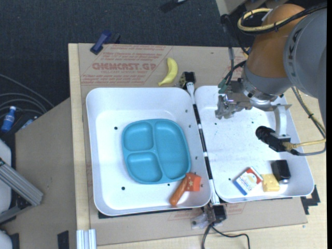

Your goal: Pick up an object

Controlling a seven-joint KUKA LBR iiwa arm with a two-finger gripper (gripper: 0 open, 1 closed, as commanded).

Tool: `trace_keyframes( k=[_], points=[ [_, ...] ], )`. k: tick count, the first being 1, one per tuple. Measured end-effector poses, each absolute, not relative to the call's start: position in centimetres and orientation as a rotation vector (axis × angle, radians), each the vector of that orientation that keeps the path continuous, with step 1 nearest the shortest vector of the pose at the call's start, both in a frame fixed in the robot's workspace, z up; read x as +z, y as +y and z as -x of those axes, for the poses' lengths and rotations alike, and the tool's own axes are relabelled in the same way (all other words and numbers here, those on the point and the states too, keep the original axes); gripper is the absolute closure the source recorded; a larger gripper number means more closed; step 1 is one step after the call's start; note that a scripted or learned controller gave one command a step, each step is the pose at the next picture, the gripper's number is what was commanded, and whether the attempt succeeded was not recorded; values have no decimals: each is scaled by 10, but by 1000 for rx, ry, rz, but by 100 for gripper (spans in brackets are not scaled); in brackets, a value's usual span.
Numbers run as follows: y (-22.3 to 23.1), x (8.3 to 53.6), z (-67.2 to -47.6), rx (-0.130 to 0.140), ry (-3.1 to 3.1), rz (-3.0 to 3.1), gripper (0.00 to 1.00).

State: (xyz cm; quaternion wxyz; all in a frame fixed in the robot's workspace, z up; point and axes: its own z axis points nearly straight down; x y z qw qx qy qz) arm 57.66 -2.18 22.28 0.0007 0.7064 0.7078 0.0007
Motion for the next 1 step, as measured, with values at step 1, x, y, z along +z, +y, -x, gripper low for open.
trace_keyframes(
  k=[1],
  points=[
    [38,220,-580,1,2224,-2219,100]
  ],
)
